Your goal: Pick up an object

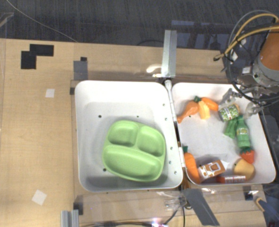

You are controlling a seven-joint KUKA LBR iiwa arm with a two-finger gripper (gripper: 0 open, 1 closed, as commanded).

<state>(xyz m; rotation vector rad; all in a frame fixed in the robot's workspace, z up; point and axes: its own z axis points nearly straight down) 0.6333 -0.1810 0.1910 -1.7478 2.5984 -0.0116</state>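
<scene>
Hand low over the far right part of the right bin, just above and beside a can with a green label. Open or closed: cannot tell. Nothing visibly gripped.

Step in hand, by the look of it: the approach, before any grasp. Likeliest target: the can, nearest thing to the hand.

Nearest the camera, along the right bin's front wall: a carrot, a small carton touching it, a red tube, a yellow-red fruit. Just behind the fruit, a small red piece. Farther back, a green bottle lying flat, its far end touching or nearly touching the can. At the far left of this bin, an orange and yellow cluster of small food toys, apart from the can.

In the left bin, a green divided tray, well apart from the hand. Around both bins, bare bench.

Next move, as a judgement: line up over the can, come straight down, close across its narrow width. Calls for care with the bottle close by and the bin's far wall near; easy to nudge either, or to roll the can away instead of pinching it.
</scene>
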